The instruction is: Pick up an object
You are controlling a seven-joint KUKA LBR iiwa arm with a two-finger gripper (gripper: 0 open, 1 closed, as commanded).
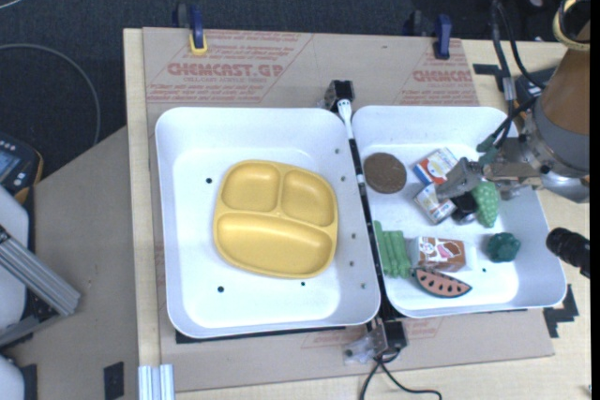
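Silver can (433, 202) | just left of gripper (457, 185) | right bin (534, 281)

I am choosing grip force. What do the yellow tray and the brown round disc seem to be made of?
Yellow tray: probably moulded plastic, smooth with a soft sheen; rounded, seamless compartments suggest it. Brown disc: matte and finely speckled, perhaps cork or a toy cookie; unclear at this size.

cam: fixed overhead — slanted down | covers both bins (178, 201) | arm enters right
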